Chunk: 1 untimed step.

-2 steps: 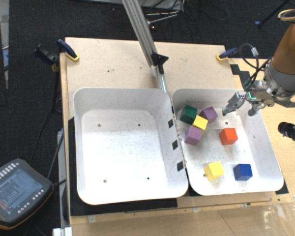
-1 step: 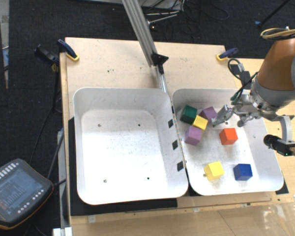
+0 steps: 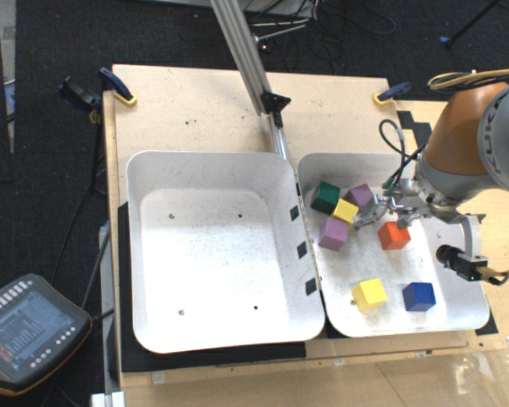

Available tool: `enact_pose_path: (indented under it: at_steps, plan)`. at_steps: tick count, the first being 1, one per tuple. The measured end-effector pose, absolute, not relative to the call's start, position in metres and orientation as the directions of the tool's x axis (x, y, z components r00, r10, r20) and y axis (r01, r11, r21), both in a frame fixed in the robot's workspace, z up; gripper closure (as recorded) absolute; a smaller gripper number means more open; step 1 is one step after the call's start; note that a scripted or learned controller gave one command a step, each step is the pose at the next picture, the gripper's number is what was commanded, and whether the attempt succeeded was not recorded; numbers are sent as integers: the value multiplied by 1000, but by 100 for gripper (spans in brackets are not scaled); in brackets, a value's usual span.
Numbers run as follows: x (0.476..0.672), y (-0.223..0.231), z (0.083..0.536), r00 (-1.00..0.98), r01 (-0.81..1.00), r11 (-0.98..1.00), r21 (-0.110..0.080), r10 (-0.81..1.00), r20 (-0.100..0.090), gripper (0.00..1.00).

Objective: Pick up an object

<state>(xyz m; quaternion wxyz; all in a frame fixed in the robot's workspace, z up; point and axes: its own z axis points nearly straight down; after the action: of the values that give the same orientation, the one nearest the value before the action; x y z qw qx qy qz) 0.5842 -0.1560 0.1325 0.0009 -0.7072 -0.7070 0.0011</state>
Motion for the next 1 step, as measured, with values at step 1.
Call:
enact_pose_path:
  at_steps: [1]
  plan:
    - [590,-158,123,0,1000,0,22,1000,-8,0]
